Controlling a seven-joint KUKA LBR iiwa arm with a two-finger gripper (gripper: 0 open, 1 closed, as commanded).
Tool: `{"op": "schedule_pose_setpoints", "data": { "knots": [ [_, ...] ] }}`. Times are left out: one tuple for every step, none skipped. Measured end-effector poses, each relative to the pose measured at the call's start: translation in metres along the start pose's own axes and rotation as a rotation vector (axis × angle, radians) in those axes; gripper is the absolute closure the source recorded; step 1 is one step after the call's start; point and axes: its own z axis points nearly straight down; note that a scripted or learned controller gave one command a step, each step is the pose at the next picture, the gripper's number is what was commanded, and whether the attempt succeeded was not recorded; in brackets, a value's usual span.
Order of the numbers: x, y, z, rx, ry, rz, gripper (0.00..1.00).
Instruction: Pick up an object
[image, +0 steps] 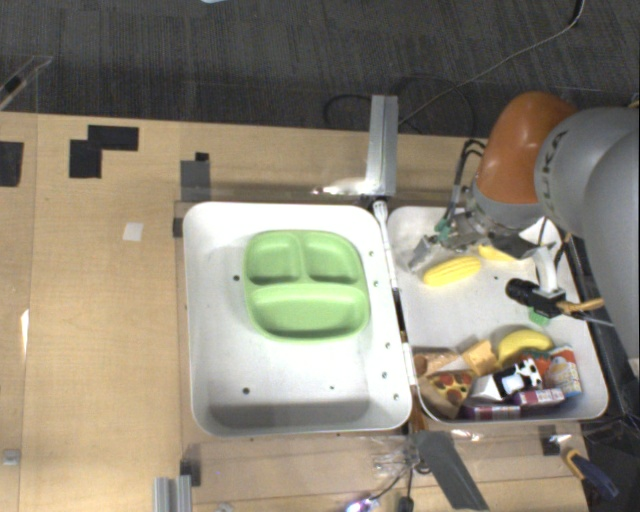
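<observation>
My gripper hangs low over the far part of the right bin, reaching in from the right. A yellow corn cob lies just in front of it, close to its tip; I cannot tell whether they touch. Another yellow piece pokes out from under the wrist. A banana lies nearer the front of the bin. Along the front wall sits a heap of several small things, among them a tan wedge, a black-and-white pack and a purple bar.
The left bin holds a green divided plate in its far half. A metal post stands behind the wall between the two bins. The arm's grey body and orange band fill the space above the right bin's far right corner.
</observation>
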Motion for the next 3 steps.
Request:
{"op": "schedule_pose_setpoints", "data": {
  "knots": [
    [-0.015,-0.037,0.007,-0.003,-0.002,-0.008,0.00],
    [-0.013,-0.033,-0.007,-0.011,-0.002,-0.008,1.00],
    [0.028,0.015,-0.100,0.001,0.000,0.094,1.00]
  ]
}}
